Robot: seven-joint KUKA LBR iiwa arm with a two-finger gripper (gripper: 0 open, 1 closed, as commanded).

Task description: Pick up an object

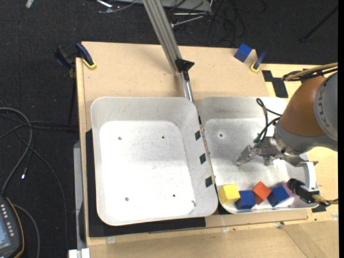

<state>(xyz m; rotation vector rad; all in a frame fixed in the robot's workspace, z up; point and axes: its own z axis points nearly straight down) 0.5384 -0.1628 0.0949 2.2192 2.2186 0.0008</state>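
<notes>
The arm (309,112) is seen reaching in from the right, with the claw (252,153) hanging over the bare floor of the right bin (231,117). Nothing is seen between its fingers; whether they are apart or together cannot be told, since the tips are small and blurred. The pick is therefore judged as not yet made: an object remains to be reached, gripped and lifted. The candidates are grouped below the claw, along the near rim of the same bin: a yellow block (229,192) below and slightly left, a blue block (246,199) beside it, a red block (262,191) almost directly below, and a second blue block (279,195) below and right. All four lie apart from the claw. The left bin (142,160) lies well to the claw's left. Both bins rest on a tan bench (134,69), beyond which a dark floor (32,63) with cables is visible.
</notes>
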